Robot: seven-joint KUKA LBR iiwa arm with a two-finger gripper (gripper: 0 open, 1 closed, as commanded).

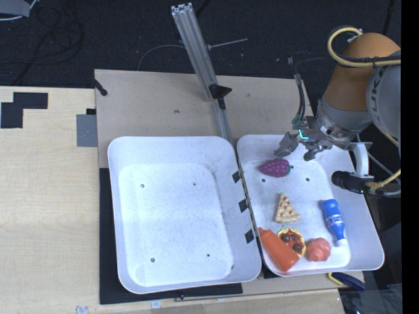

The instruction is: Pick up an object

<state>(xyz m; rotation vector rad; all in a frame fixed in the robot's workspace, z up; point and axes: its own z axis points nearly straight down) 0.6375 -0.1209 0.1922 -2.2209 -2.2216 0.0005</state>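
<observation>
Arm enters from the right, orange band above the wrist, end effector (300,148) hanging over the far edge of the right bin (366,224). Its two fingers (286,146) are spread apart, released, nothing between them.

Right bin contents:
- Purple grape bunch (275,168), near the far left corner of the bin, just below and to the left of the spread fingers. Apart from them, as far as the slanted view lets me judge.
- Pizza slice (285,209), toy, about mid-bin, tip pointing to the far edge.
- Blue bottle (333,220), lying down toward the right edge, cap toward the near edge.
- Orange carrot-like piece (277,250), lying along the near left corner.
- Small round yellow-rimmed item with dark spots (292,239), touching the orange piece.
- Pinkish-red rounded object (318,250), just beside the round item, close to the near edge.

Left bin (124,175): white, shallow, sides touching the right bin along black clips.

Both bins sit on the surface (144,103), a tan board. A grey aluminium rail (200,61) runs slantwise from the far side down to the seam between the bins.
</observation>
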